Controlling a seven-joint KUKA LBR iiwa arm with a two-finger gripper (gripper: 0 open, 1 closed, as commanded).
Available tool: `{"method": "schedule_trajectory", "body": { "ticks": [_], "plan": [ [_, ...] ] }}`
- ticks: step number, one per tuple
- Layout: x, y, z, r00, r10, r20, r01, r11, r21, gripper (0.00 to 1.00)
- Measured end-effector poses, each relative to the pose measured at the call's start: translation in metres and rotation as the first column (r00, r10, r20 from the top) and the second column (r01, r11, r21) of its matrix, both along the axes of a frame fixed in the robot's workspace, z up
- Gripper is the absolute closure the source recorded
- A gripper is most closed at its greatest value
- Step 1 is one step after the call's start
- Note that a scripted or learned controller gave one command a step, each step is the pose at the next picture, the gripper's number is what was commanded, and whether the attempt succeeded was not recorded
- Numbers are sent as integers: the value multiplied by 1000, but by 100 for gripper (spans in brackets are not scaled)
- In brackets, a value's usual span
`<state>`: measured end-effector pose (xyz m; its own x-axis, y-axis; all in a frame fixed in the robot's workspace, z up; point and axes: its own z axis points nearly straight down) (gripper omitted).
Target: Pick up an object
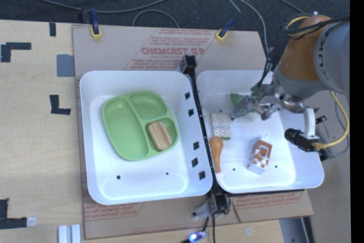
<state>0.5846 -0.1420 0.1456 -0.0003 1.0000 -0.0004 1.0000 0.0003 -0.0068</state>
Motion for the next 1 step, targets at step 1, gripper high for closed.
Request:
{"method": "schedule_trajectory", "body": {
  "ticks": [1],
  "plan": [
    [6,-1,-59,1000,-1,6,1,1000,1,0]
  ]
}}
